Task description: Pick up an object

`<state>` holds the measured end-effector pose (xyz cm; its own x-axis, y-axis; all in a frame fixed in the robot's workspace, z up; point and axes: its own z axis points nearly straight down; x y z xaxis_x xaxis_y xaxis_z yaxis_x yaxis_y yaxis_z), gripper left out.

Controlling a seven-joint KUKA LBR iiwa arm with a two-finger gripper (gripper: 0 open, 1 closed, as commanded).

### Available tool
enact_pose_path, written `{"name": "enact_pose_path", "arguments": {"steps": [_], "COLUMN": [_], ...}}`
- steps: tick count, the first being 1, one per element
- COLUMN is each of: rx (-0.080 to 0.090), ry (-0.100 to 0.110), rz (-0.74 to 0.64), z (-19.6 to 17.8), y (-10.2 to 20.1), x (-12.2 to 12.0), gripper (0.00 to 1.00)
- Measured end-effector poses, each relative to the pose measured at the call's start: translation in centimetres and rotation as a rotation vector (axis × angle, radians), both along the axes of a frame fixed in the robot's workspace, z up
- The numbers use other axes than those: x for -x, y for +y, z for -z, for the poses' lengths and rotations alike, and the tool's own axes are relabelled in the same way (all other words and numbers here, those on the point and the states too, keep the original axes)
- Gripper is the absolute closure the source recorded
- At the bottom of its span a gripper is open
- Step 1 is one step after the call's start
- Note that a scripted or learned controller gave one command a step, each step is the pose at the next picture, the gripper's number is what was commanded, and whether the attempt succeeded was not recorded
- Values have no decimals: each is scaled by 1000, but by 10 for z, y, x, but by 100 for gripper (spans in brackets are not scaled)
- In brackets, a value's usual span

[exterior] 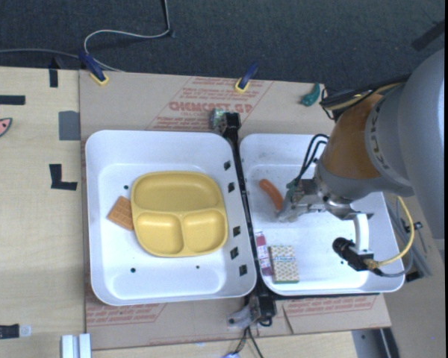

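My gripper hangs low in the right bin, fingers' state impossible to tell. An orange sausage-shaped object lies just beside it, toward the bin's left wall.

A grey arm with a rounded, bulky casing, an orange band above the wrist. Black cables loop beside the band. A yellow cable curls lower down, near a white bracket and a black fitting. The gripper is metallic grey.
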<state>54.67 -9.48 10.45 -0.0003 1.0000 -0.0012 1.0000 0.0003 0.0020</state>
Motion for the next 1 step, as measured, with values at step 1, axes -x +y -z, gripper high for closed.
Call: {"name": "enact_pose_path", "arguments": {"steps": [1], "rx": [0], "ry": [0], "rz": [0], "z": [0], "y": [0], "x": [0], "gripper": [0]}}
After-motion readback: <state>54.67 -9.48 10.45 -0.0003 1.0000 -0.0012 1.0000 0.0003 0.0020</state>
